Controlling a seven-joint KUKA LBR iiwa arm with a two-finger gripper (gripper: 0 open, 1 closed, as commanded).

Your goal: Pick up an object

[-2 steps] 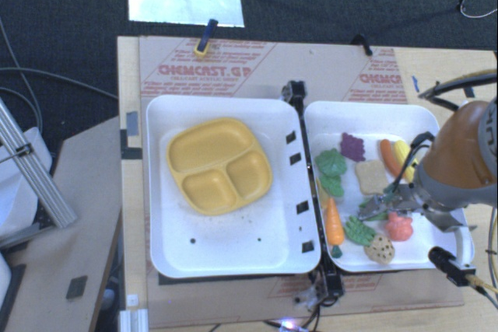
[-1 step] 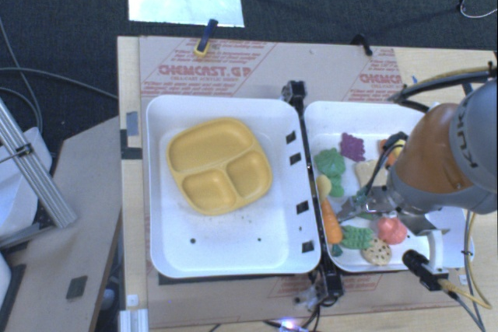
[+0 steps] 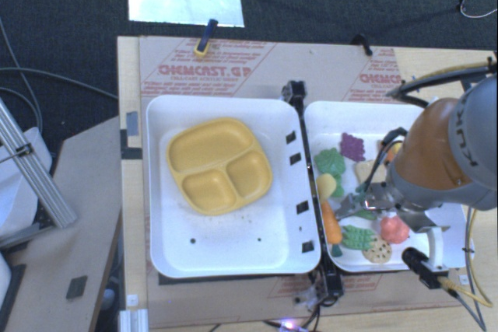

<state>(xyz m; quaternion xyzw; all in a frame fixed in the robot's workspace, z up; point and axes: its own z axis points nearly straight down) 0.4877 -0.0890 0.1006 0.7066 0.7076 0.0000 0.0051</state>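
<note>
At the right of the frame the arm (image 3: 443,155) hangs over the right bin (image 3: 327,114); its hand (image 3: 366,202) sits low among toy foods, and whether it is spread or pressed together I cannot tell. A carrot (image 3: 331,223), green grapes (image 3: 330,161) and purple grapes (image 3: 352,145) lie left of the hand. The left bin (image 3: 156,190) holds a yellow divided tray (image 3: 219,165).

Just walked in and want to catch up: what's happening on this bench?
A grey robot arm reaches from the right over the right bin, which holds toy food: purple grapes, a carrot, a cookie and more. Its hand sits low among them, with nothing visibly held. The left bin holds a yellow divided plate.
</note>
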